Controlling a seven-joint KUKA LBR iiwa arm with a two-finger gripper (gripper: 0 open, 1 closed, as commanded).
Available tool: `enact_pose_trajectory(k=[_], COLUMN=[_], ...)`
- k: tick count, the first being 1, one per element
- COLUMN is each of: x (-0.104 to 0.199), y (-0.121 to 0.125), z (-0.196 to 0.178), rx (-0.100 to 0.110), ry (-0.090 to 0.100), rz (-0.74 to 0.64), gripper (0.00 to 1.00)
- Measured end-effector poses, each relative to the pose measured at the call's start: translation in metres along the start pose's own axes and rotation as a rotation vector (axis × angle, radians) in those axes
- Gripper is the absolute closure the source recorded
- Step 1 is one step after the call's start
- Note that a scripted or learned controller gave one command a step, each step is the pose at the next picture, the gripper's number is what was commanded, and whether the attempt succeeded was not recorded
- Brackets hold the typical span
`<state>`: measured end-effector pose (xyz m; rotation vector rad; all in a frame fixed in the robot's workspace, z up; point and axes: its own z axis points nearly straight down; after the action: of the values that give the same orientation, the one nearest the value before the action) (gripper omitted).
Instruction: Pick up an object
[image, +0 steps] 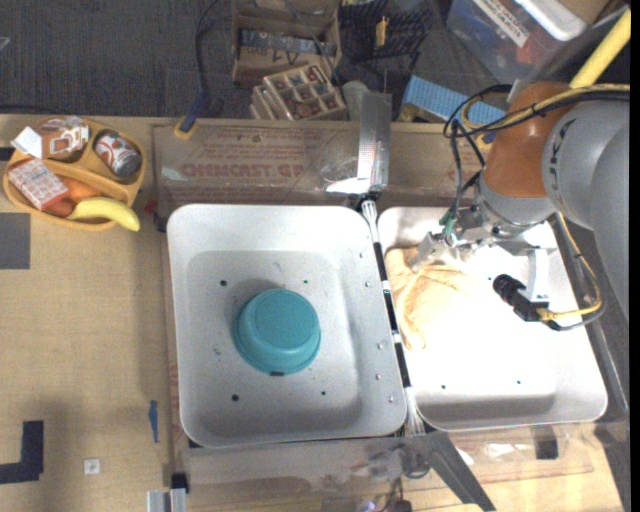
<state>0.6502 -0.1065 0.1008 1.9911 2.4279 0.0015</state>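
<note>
end effector (447, 238): over right bin (520, 390), grip state cannot be told | tan cloth (428, 295): right bin's left side, just below end effector | teal bowl (279, 330): left bin (200, 300), well apart

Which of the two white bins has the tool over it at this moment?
The right bin, the one holding the crumpled tan cloth. The tool sits above its upper left area; the left bin holds a teal bowl.
</note>
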Motion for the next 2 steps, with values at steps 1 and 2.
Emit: enact_pose_trajectory(k=[1, 2], x=[-0.004, 0.011], y=[0.017, -0.019], z=[0.004, 0.009], rx=[-0.002, -0.011], ry=[-0.002, -0.004], rz=[-0.188, -0.251], gripper=[0.00, 0.00])
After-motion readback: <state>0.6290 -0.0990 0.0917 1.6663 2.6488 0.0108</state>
